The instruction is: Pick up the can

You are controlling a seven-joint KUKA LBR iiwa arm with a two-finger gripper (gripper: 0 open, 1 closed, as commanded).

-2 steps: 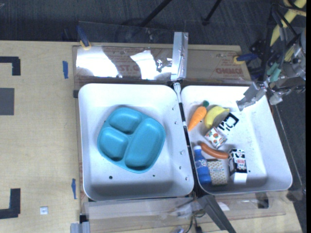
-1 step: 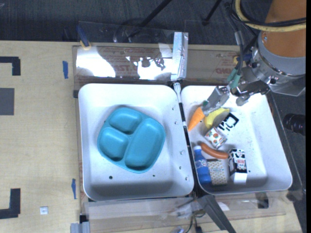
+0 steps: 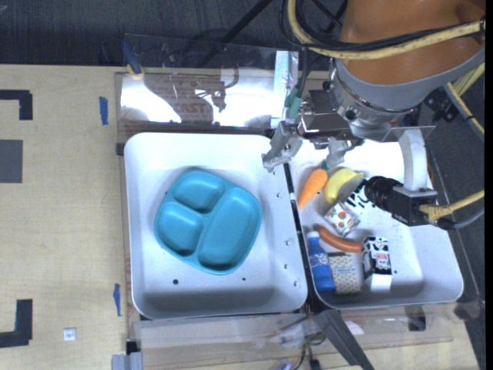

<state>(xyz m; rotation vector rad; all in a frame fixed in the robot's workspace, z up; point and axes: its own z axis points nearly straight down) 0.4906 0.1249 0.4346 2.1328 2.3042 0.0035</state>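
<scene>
In the right bin (image 3: 439, 280), a blue cylinder (image 3: 320, 264) lies on its side along the left wall near the front; it looks most like the can. My gripper (image 3: 304, 156) hangs over the back left corner of that bin, above the divider between the bins. It is open, with one finger (image 3: 275, 154) over the left bin's edge and the other (image 3: 334, 156) over the right bin. Nothing is between them. The can lies well in front of the gripper, apart from it.
The right bin also holds an orange carrot (image 3: 312, 186), a yellow banana (image 3: 341, 183), a small red-and-white packet (image 3: 342, 220), a sausage (image 3: 339, 242), a brown box (image 3: 348, 274) and a black-and-white carton (image 3: 377, 257). A blue divided plate (image 3: 208, 220) sits in the left bin (image 3: 146, 160).
</scene>
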